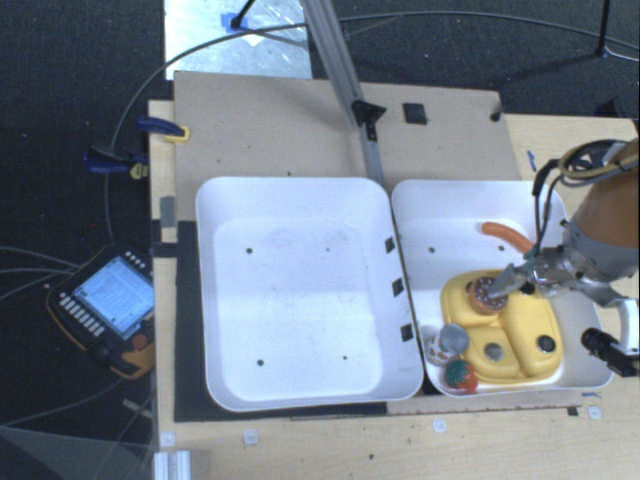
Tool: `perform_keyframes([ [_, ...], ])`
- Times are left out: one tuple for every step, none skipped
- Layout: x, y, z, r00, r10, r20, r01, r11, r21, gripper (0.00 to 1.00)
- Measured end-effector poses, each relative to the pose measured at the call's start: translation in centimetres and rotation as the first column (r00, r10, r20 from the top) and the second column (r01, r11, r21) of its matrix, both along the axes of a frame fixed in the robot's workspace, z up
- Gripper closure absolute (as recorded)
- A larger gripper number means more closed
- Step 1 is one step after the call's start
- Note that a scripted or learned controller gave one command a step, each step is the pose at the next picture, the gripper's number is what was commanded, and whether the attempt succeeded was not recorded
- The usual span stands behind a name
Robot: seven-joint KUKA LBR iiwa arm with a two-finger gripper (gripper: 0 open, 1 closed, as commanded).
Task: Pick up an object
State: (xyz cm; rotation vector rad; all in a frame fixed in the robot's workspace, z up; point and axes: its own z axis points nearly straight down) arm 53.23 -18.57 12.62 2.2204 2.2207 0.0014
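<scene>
Two white bins (300, 218) look like smooth, faintly glossy plastic. They sit on a bench (300, 128) of matt brown board, like cardboard or fibreboard. In the right bin, near its front edge, a yellow toy (520, 343) looks like smooth shiny plastic. A slanting pole (335, 48) looks like dull grey metal.

No text, label, brand, number or sign can be read. The handheld control unit (108, 306) on the floor past the bench's left edge has a lit blue screen, but whatever stands on it is too small and blurred to make out.
</scene>
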Motion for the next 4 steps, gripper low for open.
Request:
perform_keyframes([
  [0.4,0.0,0.2,1.0,0.006,0.015,-0.005,1.0,-0.003,0.0],
  [0.5,0.0,1.3,1.0,0.003,0.015,-0.003,1.0,0.0,1.0],
  [0.7,0.1,7.6,1.0,0.005,0.003,-0.005,1.0,-0.002,1.0],
  [0.2,0.1,12.1,1.0,0.005,0.004,-0.005,1.0,-0.002,1.0],
])
